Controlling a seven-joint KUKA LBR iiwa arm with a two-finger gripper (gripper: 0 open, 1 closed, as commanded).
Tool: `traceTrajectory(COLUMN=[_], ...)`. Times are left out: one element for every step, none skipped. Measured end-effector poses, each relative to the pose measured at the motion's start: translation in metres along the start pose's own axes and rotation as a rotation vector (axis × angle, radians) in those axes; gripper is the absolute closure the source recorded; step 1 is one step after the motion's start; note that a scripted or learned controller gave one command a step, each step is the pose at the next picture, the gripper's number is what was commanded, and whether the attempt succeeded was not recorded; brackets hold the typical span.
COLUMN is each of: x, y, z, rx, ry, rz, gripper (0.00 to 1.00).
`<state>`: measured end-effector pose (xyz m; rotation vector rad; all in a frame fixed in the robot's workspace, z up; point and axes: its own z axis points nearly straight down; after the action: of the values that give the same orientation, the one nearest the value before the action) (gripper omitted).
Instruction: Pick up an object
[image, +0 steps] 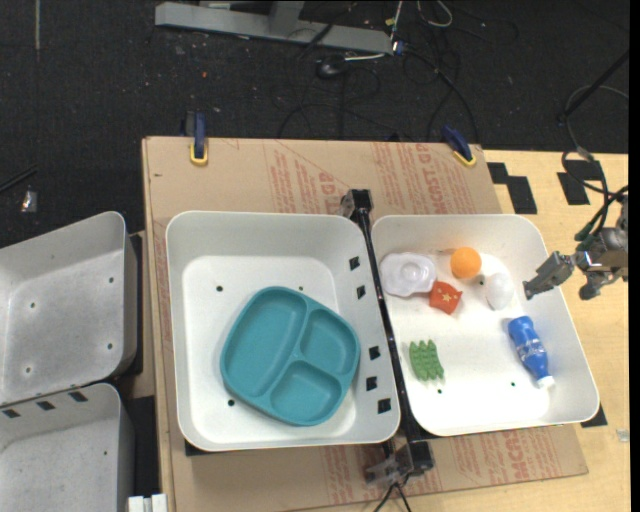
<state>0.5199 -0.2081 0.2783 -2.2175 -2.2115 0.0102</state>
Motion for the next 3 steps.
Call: traceTrajectory(x=[0.001,0.003,0.001], y=[0.002,-0.007,-0.006], z=[-0.006,0.046,0.110], rx=[-0.011,-0.007,-0.005], ry=[-0.003,-0.001,0.000], rz=[-0.004,-0.001,-0.001], gripper=[0.00,0.00,0.00])
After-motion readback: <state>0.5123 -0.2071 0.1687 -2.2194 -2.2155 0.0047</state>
